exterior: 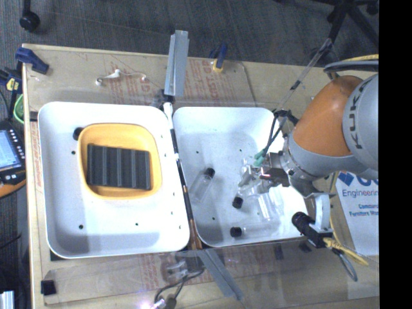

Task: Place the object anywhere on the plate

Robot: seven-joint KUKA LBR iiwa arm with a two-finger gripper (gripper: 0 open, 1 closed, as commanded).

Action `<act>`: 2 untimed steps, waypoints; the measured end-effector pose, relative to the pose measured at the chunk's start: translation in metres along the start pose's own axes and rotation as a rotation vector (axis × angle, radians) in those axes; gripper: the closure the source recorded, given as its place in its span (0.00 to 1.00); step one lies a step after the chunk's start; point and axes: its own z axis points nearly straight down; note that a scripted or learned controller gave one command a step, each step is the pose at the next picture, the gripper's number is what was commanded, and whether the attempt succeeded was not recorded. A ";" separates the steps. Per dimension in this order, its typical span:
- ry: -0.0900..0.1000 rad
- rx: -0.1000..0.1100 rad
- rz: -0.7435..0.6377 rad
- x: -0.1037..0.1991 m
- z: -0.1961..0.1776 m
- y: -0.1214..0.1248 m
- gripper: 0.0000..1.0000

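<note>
A yellow plate (118, 134) lies in the left bin (58, 192), and a dark grey ridged block (120, 166) rests on its middle. My gripper (252, 180) hangs low over the middle of the right bin (219, 124). A small clear bottle with a black cap (205, 184) lies to the gripper's left. A second clear piece (269, 206) lies just under and to the right of the gripper, with a small black cap (237, 202) beside it. Glare and clear plastic hide what is at the gripper's tip.
Another small black piece (235, 232) sits near the right bin's front wall. The arm's orange band (328, 118) and grey wrist cover that bin's right side. A metal bar (175, 63) stands behind the bins, and clamps sit on the bench's back edge.
</note>
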 end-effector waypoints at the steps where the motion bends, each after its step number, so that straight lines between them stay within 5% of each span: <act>1: 0.002 -0.001 -0.128 0.095 -0.055 0.006 1.00; 2: 0.000 0.002 -0.246 0.154 0.015 0.067 1.00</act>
